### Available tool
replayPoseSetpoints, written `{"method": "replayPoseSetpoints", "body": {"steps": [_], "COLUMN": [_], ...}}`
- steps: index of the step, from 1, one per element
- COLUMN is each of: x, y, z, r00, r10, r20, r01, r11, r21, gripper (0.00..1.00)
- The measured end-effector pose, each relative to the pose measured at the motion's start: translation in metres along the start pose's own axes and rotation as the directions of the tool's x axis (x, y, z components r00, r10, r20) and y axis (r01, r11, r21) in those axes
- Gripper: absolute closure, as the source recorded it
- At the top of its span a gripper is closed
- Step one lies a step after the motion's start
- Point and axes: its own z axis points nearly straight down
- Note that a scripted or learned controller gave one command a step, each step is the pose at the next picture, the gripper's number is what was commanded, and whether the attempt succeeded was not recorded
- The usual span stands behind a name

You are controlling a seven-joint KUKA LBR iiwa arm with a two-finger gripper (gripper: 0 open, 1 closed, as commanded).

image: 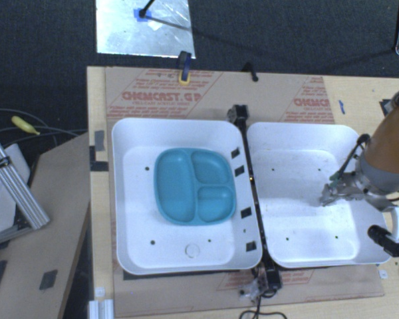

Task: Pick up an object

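Observation:
A blue divided plate (194,185) lies flat in the middle of the left bin (130,178). A small pale round disc (191,250) rests on that bin's floor near its front wall. My gripper (331,195) hangs low over the right half of the right bin (299,148), far from the plate, with nothing visible in it. The grey arm with its orange band (391,145) comes in over that bin's right wall.
Black clips (243,191) line the seam between the two bins. The bins sit on a printed cardboard sheet (186,92). A shiny metal plate (145,17) lies beyond the bench, and an aluminium frame (13,185) stands at the left.

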Motion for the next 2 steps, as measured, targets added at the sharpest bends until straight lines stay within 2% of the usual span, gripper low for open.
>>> {"method": "replayPoseSetpoints", "body": {"steps": [1, 2], "x": [0.077, 0.153], "y": [-0.022, -0.039], "z": [-0.081, -0.211], "r00": [1.000, 1.000], "r10": [-0.008, -0.011], "r20": [-0.004, -0.005], "r01": [0.008, 0.011], "r11": [1.000, 1.000], "r21": [-0.004, -0.013], "gripper": [1.00, 1.00]}}
